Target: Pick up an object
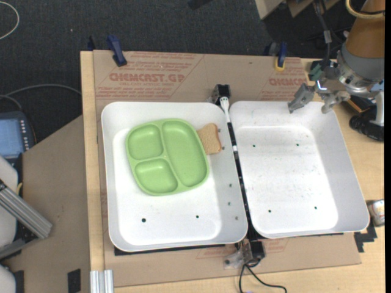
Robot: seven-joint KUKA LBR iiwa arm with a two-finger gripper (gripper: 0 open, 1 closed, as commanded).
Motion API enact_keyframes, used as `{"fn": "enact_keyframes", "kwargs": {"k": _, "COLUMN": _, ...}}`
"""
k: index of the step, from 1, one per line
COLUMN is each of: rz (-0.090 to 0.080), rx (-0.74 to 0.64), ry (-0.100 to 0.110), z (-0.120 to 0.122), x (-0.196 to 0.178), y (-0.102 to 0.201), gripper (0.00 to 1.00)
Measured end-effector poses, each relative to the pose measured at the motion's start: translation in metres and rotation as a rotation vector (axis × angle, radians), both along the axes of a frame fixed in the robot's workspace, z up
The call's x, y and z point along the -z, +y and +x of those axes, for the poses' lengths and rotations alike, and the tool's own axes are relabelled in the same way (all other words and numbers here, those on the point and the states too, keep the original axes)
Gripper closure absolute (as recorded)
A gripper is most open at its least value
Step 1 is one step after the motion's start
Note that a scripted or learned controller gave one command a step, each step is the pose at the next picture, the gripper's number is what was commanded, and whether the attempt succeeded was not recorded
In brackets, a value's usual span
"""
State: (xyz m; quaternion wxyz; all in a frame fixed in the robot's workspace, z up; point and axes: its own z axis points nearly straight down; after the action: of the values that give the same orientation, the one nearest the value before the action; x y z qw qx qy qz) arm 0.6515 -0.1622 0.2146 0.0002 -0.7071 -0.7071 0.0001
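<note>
A green three-compartment plate lies in the left bin. A tan, bread-like piece rests against the plate's right rim, close to the divider between the bins. My gripper hovers over the far right corner of the right bin, well away from both objects. Its two grey fingers are spread apart with nothing between them.
The bins sit on a cardboard sheet held by blue clamps at the back edge. A black-and-white tool lies at the top of the divider. Cables and a dark floor surround the bench.
</note>
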Motion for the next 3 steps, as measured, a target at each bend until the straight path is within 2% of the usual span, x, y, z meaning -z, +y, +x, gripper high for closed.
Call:
{"fn": "enact_keyframes", "kwargs": {"k": 1, "rz": -0.002, "rx": -0.005, "ry": -0.018, "z": -0.030, "x": -0.168, "y": 0.045, "gripper": 0.00}}
{"fn": "enact_keyframes", "kwargs": {"k": 2, "rz": -0.006, "rx": 0.003, "ry": -0.020, "z": -0.077, "x": -0.306, "y": 0.021, "gripper": 0.00}}
{"fn": "enact_keyframes", "kwargs": {"k": 3, "rz": 0.002, "rx": -0.008, "ry": -0.001, "z": -0.122, "x": -0.320, "y": 0.102, "gripper": 0.00}}
